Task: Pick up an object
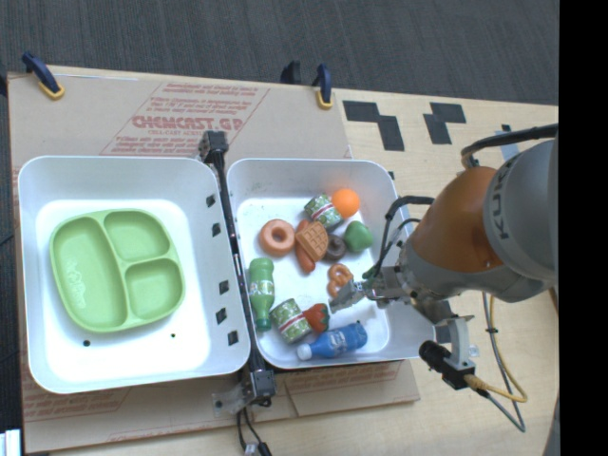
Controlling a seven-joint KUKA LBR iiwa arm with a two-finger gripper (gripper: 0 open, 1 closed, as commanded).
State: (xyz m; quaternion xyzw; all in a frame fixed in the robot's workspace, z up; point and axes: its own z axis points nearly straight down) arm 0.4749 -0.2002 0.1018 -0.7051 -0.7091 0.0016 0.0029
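The pincer [344, 294] is seen low in the right bin [380, 174], just beside a pretzel [339, 275]; whether it is open or closed cannot be told. A green divided plate [116, 269] is seen in the left bin [38, 174].

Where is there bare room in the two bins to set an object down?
Left bin: white floor around the green tray, and its three compartments. Right bin: a bare strip along the far wall, above the donut; elsewhere toys crowd around the gripper.
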